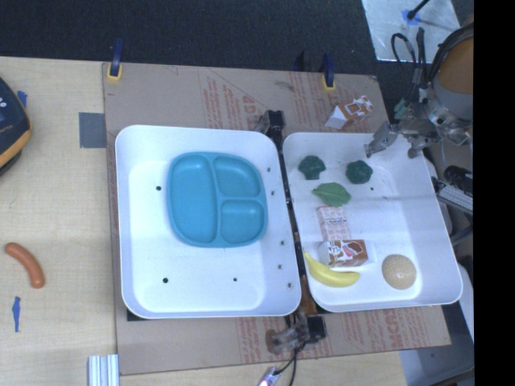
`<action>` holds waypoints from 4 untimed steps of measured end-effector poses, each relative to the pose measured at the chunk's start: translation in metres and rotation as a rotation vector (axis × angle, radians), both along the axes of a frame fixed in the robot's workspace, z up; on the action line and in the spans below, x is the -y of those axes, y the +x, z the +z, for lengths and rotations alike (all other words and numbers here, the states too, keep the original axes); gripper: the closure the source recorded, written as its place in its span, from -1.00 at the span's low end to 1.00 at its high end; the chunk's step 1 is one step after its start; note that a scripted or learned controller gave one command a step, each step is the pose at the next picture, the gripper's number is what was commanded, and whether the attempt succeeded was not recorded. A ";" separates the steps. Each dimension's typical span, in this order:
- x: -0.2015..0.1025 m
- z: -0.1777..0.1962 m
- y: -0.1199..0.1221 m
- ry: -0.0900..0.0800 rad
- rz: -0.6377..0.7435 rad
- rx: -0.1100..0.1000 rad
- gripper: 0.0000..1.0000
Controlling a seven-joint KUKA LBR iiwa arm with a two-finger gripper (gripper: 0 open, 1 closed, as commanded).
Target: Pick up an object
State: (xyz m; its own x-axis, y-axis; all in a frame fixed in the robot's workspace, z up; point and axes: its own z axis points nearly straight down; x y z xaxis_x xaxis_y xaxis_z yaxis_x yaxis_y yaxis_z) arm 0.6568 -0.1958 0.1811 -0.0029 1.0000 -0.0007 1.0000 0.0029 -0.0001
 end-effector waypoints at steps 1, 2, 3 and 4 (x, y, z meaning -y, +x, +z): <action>0.013 -0.057 0.001 0.000 0.001 0.003 -1.00; -0.018 -0.082 0.000 0.000 0.002 -0.002 -1.00; -0.017 -0.071 0.000 0.000 0.005 -0.005 1.00; -0.064 -0.003 0.000 0.001 0.001 -0.001 1.00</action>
